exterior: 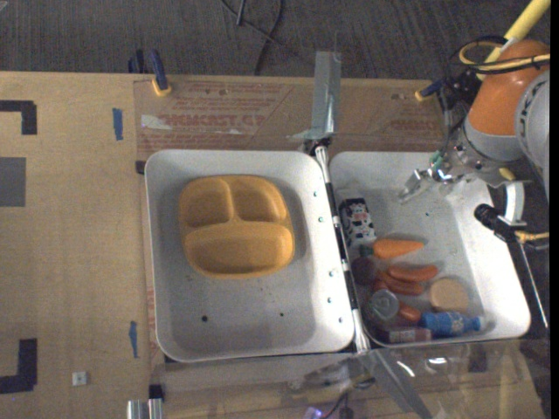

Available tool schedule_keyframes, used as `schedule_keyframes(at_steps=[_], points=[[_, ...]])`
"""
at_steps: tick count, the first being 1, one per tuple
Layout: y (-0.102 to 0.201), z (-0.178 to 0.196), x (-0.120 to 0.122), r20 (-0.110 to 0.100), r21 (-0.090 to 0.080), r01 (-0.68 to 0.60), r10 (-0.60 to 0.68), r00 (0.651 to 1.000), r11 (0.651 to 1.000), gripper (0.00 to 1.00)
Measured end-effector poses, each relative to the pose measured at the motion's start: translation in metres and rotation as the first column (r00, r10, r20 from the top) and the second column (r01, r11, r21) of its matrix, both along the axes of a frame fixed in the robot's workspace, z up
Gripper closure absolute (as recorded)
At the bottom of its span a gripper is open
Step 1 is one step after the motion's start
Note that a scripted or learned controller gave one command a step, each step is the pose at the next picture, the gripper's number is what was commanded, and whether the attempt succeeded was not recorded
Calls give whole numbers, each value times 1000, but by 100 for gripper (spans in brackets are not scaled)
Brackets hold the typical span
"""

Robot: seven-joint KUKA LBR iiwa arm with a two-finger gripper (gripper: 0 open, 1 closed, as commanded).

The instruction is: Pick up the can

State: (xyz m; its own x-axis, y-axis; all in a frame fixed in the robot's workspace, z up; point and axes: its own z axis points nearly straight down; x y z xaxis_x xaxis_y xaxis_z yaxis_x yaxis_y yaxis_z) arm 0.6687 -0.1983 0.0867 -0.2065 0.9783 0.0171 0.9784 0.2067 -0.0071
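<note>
Hovering over the far side of the right bin [515, 317], the gripper [424, 182] has its fingers spread apart, holding nothing. The can [383, 305] lies near the bin's front left, among toy foods, well apart from it.

The right bin's [489, 321] upper half is bare floor; its lower left is crowded, the can [383, 305] hemmed by toy food [410, 276] and a bottle [451, 324].
</note>
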Motion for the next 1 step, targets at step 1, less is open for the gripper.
schedule_keyframes(at_steps=[1], points=[[-4, 3, -38, 17, 5, 98, -99, 995, 995, 0]])
